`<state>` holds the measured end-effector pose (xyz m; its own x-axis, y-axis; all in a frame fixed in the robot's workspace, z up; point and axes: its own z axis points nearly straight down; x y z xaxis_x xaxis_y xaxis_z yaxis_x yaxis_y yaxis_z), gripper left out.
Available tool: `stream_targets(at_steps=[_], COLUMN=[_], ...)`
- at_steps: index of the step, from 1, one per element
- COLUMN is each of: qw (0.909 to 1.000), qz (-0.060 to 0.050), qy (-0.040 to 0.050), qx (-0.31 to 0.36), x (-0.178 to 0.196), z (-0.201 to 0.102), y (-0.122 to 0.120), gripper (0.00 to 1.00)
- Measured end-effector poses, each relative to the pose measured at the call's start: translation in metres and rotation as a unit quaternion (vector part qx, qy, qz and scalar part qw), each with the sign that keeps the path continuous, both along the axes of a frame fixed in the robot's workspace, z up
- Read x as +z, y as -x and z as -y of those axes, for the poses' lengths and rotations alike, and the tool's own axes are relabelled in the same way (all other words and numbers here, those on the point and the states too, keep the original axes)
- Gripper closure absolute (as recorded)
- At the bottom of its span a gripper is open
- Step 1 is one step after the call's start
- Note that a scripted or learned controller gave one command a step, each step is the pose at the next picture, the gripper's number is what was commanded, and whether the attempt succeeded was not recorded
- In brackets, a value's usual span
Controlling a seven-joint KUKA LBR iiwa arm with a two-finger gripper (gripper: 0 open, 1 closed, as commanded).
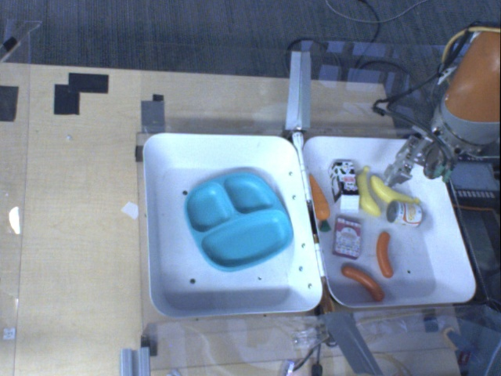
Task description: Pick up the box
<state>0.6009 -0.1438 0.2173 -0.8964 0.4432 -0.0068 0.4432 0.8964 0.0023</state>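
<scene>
Two white bins sit side by side: the left bin [160,233] and the right bin [446,245]. One blue divided tray [237,219] lies in the left. The right holds one carrot [318,198], one banana [374,194], two sausages [383,254] [363,282], one red box [347,236], one black-and-white carton [344,182] and one small can [405,213].

Small flat red box [347,236] with a whitish printed panel on top, kinda like a card pack. Lying face up in the right bin [438,288], roughly mid-bin but closer to its left wall than its right. Long side running toward the bin's far edge, tilted just slightly. Not resting on anything but the bin floor, top fully visible.
</scene>
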Motion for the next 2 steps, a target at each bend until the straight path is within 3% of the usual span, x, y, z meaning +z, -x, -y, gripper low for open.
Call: stream_targets(at_steps=[1, 2], qw=[0.9977, 0.9992], qz=[0.004, 0.002], qy=[0.0015, -0.0011], qx=[-0.067, -0.041], x=[-0.127, -0.03], z=[0.061, -0.072], y=[0.056, 0.008], gripper=[1.0, 1.0])
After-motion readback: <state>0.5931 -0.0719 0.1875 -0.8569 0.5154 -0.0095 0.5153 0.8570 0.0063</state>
